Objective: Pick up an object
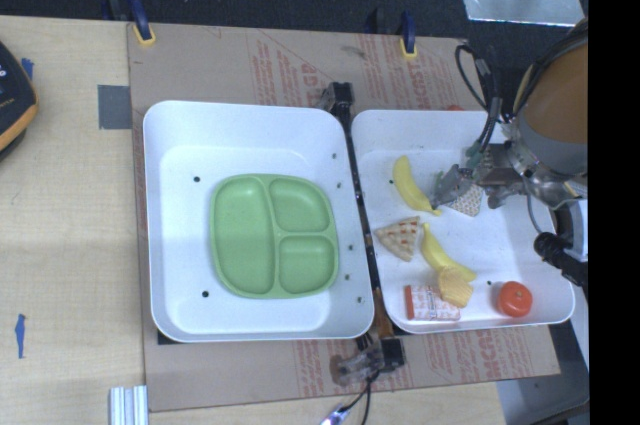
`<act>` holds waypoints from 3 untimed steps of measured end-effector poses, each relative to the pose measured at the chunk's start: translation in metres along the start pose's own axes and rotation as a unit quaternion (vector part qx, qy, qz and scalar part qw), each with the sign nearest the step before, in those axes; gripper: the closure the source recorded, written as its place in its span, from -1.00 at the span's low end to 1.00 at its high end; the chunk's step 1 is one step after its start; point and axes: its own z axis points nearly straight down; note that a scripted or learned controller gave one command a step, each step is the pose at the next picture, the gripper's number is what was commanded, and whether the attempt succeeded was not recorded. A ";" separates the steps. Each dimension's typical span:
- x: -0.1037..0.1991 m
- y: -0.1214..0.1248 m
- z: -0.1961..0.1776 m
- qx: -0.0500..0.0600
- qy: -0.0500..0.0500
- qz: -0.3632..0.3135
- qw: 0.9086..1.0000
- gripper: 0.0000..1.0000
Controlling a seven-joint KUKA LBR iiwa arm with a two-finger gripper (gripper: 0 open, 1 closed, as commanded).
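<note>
Hovering low in the right bin point(560, 128), gripper point(462, 188) with fingers spread and gripping nothing, tips just over a pale speckled piece point(467, 203) beside a yellow banana point(410, 185). Lying nearby across the same bin floor: a pizza slice point(400, 238), a second banana point(440, 255) touching a yellow chunk point(456, 289), a red-and-white packet point(430, 303) and a red tomato point(514, 299). Sitting well apart in the left bin point(180, 128), a green divided plate point(273, 235).
</note>
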 end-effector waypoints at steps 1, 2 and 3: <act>-0.002 0.091 0.119 -0.006 -0.001 -0.001 1.000 -1.00; 0.006 0.101 0.123 -0.002 -0.001 -0.001 1.000 -1.00; 0.005 0.101 0.113 -0.001 -0.001 -0.002 1.000 1.00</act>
